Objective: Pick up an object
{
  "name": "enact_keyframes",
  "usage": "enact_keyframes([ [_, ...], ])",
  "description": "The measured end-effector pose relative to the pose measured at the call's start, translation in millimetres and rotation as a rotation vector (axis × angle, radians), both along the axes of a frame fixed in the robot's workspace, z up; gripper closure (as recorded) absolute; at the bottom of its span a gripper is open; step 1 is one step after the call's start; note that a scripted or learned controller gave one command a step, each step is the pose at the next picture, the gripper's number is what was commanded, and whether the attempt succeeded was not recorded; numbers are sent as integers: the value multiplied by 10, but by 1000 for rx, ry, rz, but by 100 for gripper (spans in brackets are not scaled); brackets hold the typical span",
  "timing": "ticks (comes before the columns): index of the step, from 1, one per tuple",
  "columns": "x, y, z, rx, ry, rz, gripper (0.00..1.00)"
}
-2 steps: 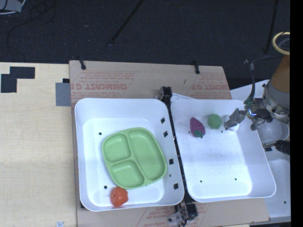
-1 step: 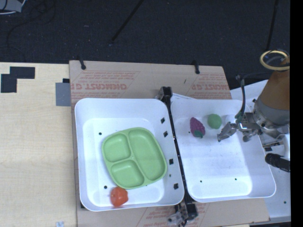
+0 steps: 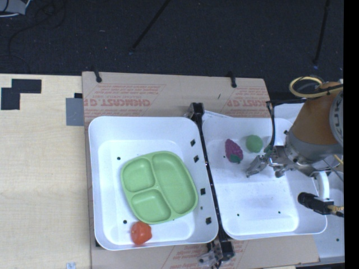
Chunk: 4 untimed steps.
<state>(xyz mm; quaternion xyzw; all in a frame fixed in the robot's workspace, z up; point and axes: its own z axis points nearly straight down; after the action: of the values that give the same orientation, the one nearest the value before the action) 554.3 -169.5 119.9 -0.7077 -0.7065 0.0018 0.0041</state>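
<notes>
Camera view, from above the bench: the grey arm reaches in from the right over the right bin point(image 3: 280, 223), its gripper point(image 3: 263, 165) hanging low above the white floor with nothing visible between its fingers. The fingers appear spread apart, though at this size and slant that reading is only probable. The nearest candidates, a purple object point(image 3: 233, 149) and a green ball point(image 3: 254, 143), lie near each other toward the bin's far side, just beyond and to the left of the fingertips.

The likely failure from here is a close on bare plastic: the gripper sits short of both items, and a descent from this spot would probably miss them. A sideways approach could also nudge the ball, which looks apt to roll away, or push the purple piece toward the divider.

The wrist is tipped so the fingers point left and downward, with the orange band above it at the frame's right edge. In the left bin point(image 3: 101, 150) rest a green divided plate point(image 3: 160, 186) and a red object point(image 3: 141, 233), well apart from the arm.
</notes>
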Motion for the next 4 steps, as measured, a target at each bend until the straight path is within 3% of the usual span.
enact_keyframes([
  [1,-2,11,-337,-2,-5,0,0],
  [2,2,1,-216,-2,-6,-3,100],
  [4,110,44,686,-3,-10,3,100],
])
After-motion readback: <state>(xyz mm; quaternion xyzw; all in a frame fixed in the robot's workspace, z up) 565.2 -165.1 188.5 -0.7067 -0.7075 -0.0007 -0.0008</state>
